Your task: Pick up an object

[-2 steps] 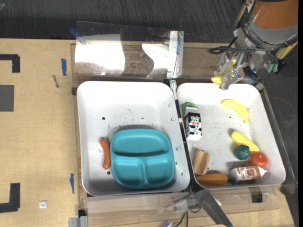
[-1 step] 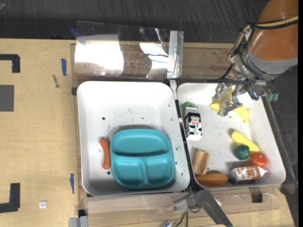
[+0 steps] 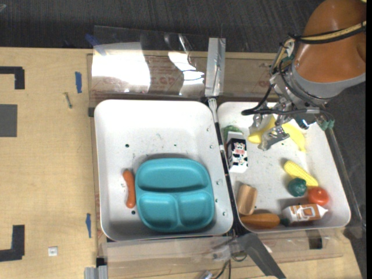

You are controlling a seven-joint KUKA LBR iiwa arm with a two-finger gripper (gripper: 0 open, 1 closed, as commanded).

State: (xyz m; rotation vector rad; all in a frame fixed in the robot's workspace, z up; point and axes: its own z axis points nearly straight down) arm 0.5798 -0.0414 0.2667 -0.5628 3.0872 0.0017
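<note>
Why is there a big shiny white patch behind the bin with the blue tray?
In the camera view, that is glare: light bouncing off the clear plastic sheet behind the left bin. The teal tray looks sharp; the gripper area looks slightly blurred.

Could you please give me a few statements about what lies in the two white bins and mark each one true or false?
1. The teal plastic divided tray lies in the left white bin. True.
2. The orange carrot-shaped toy lies in the right white bin. False: it lies in the left bin, beside the tray's left edge.
3. The gripper is above the right bin. True.
4. The yellow corn cob toy rests on the tray. False: it lies in the right bin, next to a dark green ball.
5. The small red tomato toy lies in the right bin. True.
</note>
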